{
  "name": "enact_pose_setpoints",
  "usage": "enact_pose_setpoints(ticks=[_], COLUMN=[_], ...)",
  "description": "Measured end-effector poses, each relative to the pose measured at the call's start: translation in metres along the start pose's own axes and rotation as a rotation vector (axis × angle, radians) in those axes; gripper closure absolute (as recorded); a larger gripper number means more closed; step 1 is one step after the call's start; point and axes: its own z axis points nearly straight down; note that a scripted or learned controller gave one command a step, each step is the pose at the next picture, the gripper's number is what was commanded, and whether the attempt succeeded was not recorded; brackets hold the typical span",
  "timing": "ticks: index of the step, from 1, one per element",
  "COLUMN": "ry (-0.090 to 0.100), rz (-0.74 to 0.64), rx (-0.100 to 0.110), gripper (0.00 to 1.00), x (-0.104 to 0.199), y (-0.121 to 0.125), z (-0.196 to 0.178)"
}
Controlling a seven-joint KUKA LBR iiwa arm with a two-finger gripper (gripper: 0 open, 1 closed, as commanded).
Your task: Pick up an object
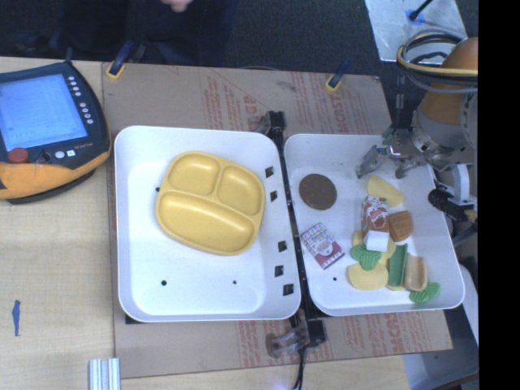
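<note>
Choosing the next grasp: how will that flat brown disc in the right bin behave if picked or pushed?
The brown disc looks thin and flat, so probably slides, not rolls. Lying flush on the right bin floor, fingers may struggle to get under its edge.

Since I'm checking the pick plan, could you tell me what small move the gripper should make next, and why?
Probably a short descent toward the yellow piece just below the gripper. The gripper hovers open over the right bin's upper part with nothing between its fingers, and that piece lies nearest, at the top of the toy food cluster.
</note>
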Motion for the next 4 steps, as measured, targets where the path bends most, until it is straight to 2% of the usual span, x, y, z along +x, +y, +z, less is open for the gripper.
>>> enact_pose_setpoints(ticks=[1,2,3,4], ry=[0.004,0.005,0.002,0.004], rz=[0.006,0.005,0.005,0.001], rx=[0.016,0.015,0.011,0.007], gripper=[0.00,0.00,1.00,1.00], x=[0.016,0.062,0.058,0.105], y=[-0.072,-0.125,-0.123,-0.137], z=[0.002,0.001,-0.009,-0.099])
